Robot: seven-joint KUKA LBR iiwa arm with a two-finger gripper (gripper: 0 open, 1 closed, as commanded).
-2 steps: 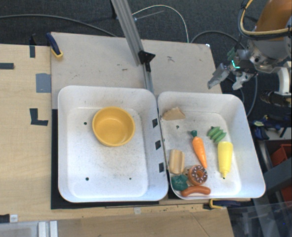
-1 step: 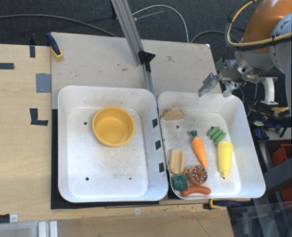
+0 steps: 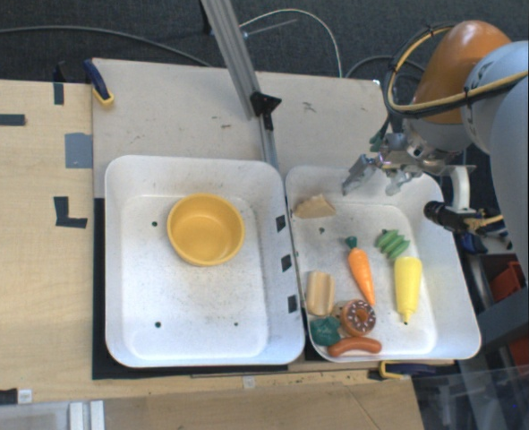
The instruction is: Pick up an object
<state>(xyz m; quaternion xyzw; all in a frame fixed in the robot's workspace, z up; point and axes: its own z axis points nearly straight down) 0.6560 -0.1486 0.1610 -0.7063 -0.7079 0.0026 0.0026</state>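
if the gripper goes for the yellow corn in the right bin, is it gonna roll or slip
Probably some of both. The yellow corn is long and rounded, so a sideways nudge could roll it across the right bin. Its surface looks smooth and plastic-like, so it may slip out of a pinch. It looks like a toy, so likely stiff and light. The gripper hovers at the bin's far edge.

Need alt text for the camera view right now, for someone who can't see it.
The gripper hangs over the back edge of the right bin, fingers spread, holding nothing. That bin holds toy food: a carrot, corn, a donut, a sausage and bread pieces. The left bin holds a yellow bowl.
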